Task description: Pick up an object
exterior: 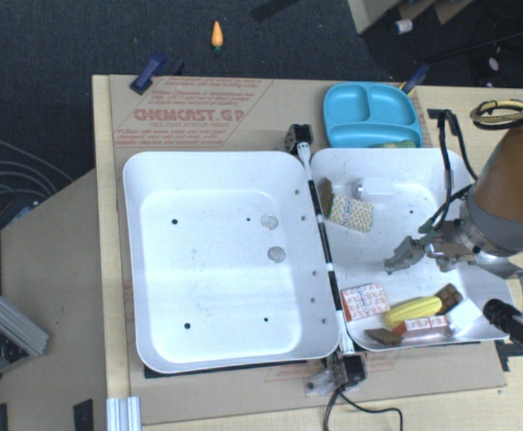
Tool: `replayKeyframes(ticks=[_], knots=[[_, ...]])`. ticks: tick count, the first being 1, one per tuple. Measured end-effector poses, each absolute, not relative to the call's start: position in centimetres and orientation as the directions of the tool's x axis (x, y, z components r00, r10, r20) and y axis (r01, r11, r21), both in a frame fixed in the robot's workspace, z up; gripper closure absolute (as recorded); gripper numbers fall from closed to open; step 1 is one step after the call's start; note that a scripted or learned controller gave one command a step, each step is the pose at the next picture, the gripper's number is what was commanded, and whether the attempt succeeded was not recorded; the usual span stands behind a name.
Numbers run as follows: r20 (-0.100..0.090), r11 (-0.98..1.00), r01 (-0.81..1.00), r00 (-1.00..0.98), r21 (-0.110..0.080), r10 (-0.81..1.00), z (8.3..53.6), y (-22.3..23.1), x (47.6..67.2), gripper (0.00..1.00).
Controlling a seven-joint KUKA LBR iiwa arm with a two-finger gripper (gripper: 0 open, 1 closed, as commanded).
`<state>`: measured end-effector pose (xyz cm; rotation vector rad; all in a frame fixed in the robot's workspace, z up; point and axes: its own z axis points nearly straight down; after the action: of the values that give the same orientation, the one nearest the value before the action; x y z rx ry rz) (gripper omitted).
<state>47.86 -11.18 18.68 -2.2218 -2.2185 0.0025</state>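
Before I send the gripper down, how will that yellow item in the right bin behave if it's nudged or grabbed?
The yellow item looks long and rounded, so it may roll. It leans against the red-and-white packet, which could shift with it. Its smooth-looking surface might slip.

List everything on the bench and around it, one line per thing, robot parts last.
left bin: 1, white, bench left; two small grey round things inside.
right bin: 1, white, bench right.
patterned packet: 1, pale with dots, right bin, upper left.
red-and-white card: 1, right bin, front left.
yellow tube: 1, right bin, front.
red-and-white box: 1, just in front of the tube.
tray: 1, light blue, behind the right bin.
clip: 1, blue, bench's back left edge.
orange thing: 1, small, on the dark floor.
arm: 1, orange and grey, at right.
gripper: 1, grey, over the right bin.
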Motion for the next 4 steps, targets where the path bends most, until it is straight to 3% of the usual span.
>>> replayKeyframes(ticks=[1, 2, 3, 4], knots=[[0.001, 0.001, 1.0, -0.001, 0.0, 1.0, 26.6, -4.2, 47.9, 0.0], [0.001, 0.0, 1.0, 0.0, -0.003, 1.0, 21.2, 1.0, 48.1, 0.0], [0.001, 0.0, 1.0, 0.0, -0.002, 1.0, 22.2, 0.9, 48.1, 1.0], [0.001, -0.001, 1.0, 0.001, -0.002, 1.0, 22.2, 0.9, 48.1, 0.0]])
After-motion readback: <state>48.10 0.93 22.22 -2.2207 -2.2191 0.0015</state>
